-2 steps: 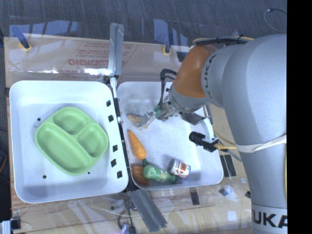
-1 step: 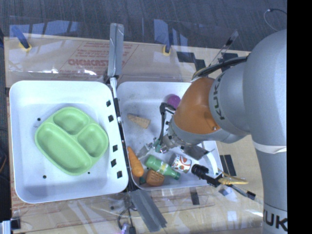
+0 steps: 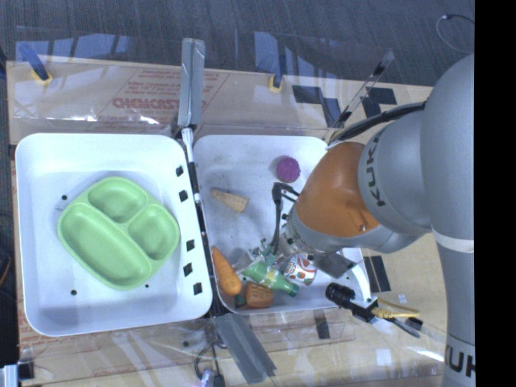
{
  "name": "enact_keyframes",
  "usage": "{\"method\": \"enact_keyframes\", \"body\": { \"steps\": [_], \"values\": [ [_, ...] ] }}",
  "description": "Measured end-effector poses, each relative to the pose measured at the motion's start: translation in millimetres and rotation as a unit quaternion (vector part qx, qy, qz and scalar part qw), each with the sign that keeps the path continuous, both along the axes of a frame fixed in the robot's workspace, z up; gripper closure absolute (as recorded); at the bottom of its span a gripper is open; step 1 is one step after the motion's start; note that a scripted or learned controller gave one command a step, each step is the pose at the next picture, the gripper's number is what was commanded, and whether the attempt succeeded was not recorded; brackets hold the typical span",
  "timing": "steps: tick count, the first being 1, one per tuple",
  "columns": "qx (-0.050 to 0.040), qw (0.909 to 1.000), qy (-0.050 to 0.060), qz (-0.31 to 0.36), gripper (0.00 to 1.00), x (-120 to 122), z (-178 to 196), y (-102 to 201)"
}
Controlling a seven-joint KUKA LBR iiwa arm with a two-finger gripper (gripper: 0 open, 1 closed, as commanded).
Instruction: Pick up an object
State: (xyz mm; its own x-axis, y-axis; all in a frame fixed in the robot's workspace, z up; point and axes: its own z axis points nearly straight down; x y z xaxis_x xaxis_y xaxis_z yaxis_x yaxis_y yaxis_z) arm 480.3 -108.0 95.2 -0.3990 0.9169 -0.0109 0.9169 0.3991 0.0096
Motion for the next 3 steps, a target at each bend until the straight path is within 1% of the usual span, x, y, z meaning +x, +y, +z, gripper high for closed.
{"method": "enact_keyframes", "body": {
  "steps": [1,2,3],
  "values": [
    [0.0016,1.0,0.002,0.003,1.0,-0.3,9.0,1.0],
    [0.0038,0.9939,0.007,-0.11,1.0,79.1,38.3,-4.5],
    [0.0039,0.9938,0.007,-0.111,1.0,103.0,93.4,9.9]
  ]
}}
